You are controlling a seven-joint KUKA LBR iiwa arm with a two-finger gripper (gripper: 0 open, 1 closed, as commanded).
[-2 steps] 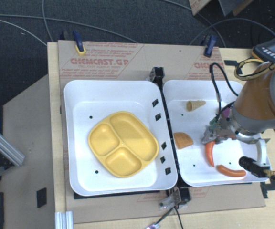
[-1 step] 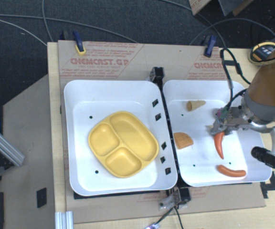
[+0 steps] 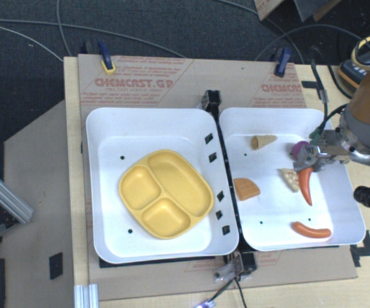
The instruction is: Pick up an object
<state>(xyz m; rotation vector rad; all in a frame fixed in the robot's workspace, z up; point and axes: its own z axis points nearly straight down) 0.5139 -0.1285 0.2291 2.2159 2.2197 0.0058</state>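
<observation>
Pincer [image 3: 308, 158]: over the right bin's upper right; whether its fingers are apart or together cannot be told.
Red chili pepper [image 3: 306, 185]: hangs from just below the pincer; a grip cannot be confirmed.
Pale food piece [image 3: 291, 179]: just beside the pepper.
Right bin [image 3: 339, 230]: also holds a cone-shaped piece [image 3: 263, 142], orange slice [image 3: 246, 188], sausage [image 3: 311, 230].
Left bin [image 3: 101, 172]: holds a yellow divided tray [image 3: 165, 193].
Worktop [image 3: 76, 172]: carries both bins.

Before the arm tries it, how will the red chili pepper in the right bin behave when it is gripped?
The red chili pepper is long, thin and tapered, so it may pivot or slip if gripped near its tip. Its skin looks smooth, probably slippery. Slightly curved and lying flat on the right bin, it seems unlikely to roll far.
</observation>
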